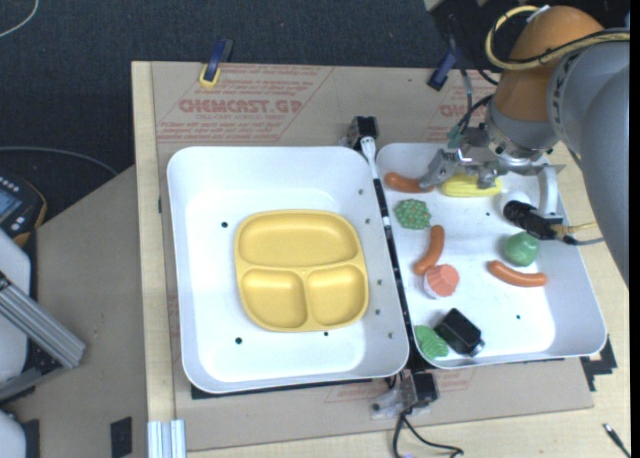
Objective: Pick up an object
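My gripper (468,168) hangs low over the back of the right bin (572,318), right above a small yellow piece (470,187) that lies partly hidden under it. Whether the yellow piece is held I cannot tell. Just left of it lies an orange sausage (403,183), with a green broccoli piece (411,213) in front of that. Another orange sausage (432,248) and a pink round piece (441,281) lie toward the bin's middle.
A green ball (520,247), an orange sausage (517,274), a black block (461,331) and a green leaf (429,342) also lie in the right bin. The left bin (200,246) holds a yellow divided plate (300,268). The arm (590,76) crosses the right bin's back right corner.
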